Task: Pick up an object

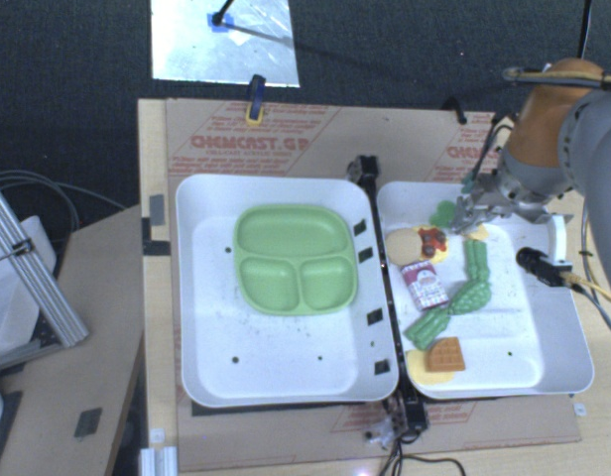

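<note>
dark speckled carpet lies behind a bench topped with a brown board (286, 142) printed in red, and a crinkled silvery sheet (224, 28) sits on the floor beyond it. two shallow white plastic bins lie side by side on the board. the left bin (201, 296) holds a smooth pale-green plate (296, 261) with rounded corners, split into three compartments. the right bin (553, 345) holds a scatter of small toy-like pieces: a tan round disc (400, 244), a red and yellow bit (430, 241) just beside it, a red and white packet (424, 286), a long knobbly green strip (474, 276), a second green pod (427, 327) at its near end, and an orange waffle-textured square (445, 353) resting on a yellow slice (413, 365). the grey arm (583, 147) with its orange band reaches in from the right, and the gripper (467, 214) is low over the far part of the right bin, between a small green piece (444, 211) and the top of the strip. whether the gripper is wide or closed, i cannot tell from here.
</note>
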Controlling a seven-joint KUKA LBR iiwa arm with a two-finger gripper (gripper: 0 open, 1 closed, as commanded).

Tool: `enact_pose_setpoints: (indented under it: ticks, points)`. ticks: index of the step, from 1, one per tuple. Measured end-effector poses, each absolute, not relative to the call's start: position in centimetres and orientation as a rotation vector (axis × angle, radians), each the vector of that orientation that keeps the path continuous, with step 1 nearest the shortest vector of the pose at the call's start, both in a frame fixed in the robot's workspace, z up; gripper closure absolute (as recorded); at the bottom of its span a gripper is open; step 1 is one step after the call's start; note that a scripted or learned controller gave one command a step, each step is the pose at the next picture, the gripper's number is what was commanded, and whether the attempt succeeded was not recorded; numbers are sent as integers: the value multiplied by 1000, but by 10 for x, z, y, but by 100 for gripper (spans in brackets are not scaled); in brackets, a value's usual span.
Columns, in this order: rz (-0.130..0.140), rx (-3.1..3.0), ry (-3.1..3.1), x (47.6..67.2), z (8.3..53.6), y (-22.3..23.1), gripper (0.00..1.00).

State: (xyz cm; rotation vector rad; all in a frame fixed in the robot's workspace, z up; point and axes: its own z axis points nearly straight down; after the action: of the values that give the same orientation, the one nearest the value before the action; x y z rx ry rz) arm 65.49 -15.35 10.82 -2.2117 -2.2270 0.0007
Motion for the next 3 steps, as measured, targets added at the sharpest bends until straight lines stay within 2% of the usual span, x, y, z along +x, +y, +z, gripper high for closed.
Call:
enact_pose_setpoints:
  ticks: [1,2,3]
  points:
    - [-7,-2227,-2228,645,197,-173,100]
    - [1,-2219,-2225,659,130,-182,100]
    - [-2,-2228,-2224,616,182,-209,100]
